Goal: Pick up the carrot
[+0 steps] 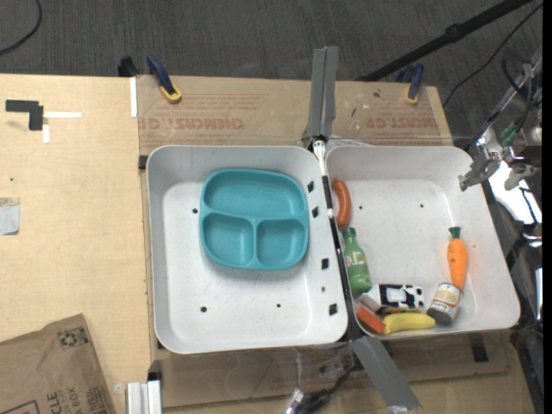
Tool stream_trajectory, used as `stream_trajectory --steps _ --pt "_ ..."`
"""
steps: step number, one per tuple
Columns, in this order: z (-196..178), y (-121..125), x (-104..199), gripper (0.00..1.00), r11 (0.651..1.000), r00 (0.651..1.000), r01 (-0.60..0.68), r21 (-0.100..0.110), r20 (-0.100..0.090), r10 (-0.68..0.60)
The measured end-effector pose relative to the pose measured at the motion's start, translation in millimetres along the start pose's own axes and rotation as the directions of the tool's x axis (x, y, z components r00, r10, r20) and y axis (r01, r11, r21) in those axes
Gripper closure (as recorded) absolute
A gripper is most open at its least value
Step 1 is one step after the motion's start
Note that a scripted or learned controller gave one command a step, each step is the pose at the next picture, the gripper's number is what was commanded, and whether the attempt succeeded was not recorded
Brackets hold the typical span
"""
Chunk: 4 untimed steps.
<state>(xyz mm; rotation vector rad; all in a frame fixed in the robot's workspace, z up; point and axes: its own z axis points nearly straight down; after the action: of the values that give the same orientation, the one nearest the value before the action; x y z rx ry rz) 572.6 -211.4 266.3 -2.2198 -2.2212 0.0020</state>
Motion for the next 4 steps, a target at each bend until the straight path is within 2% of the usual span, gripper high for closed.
stream_trajectory --steps 1,2,3,4 --pt "89 -58 -11 0.0 1.0 1.0 0.008 0.001 0.0 -0.008" --pt "73 -95 40 0.0 0.999 0.999 -0.053 0.001 -0.001 0.053" --pt "175 -57 11 0.0 0.997 0.997 -0.074 -0.001 0.0 0.074" --pt "175 0 22 0.0 0.991 0.991 -0.131 0.0 0.001 0.131"
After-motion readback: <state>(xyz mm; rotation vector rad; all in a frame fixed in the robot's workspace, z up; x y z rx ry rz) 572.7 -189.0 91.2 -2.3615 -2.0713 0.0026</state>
